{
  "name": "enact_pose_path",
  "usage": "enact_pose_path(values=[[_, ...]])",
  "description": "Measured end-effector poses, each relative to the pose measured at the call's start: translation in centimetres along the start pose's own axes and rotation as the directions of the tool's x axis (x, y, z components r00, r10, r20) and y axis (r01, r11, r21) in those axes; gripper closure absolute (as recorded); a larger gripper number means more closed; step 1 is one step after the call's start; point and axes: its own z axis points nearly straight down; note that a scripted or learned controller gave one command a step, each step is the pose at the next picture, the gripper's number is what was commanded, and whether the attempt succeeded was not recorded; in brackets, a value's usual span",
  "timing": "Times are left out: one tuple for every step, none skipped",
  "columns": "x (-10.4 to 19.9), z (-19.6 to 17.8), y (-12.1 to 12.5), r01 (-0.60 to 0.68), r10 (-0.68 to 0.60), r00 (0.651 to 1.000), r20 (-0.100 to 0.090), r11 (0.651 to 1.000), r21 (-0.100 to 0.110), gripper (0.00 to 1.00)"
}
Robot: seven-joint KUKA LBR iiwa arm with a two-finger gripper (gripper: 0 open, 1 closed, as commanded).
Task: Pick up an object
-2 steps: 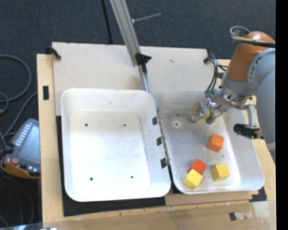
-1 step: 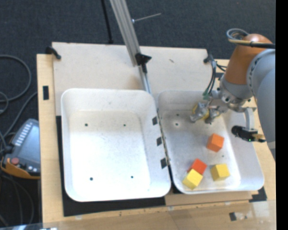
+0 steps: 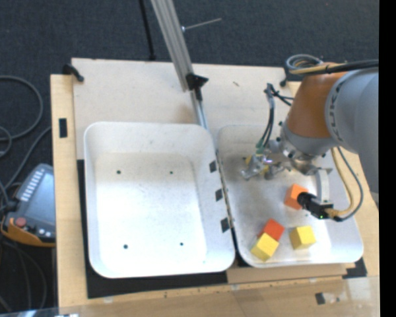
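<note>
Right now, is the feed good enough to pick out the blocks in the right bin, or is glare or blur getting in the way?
Camera view: lighting is even, with no strong glare on the right bin. The picture is slightly soft, but the two yellow blocks and the orange block read clearly. Another orange block is partly hidden by the arm. The gripper looks blurry and cluttered with cables.
</note>
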Motion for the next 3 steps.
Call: enact_pose_path(values=[[7.0, -7.9, -3.3, 0.003, -0.003, 1.0, -0.001, 1.0, -0.008, 1.0], [6.9, -7.4, -2.2, -0.003, 0.003, 1.0, 0.002, 1.0, -0.003, 1.0], [15.6, -7.4, -5.0, 0.003, -0.003, 1.0, 0.0, 1.0, 0.0, 1.0]])
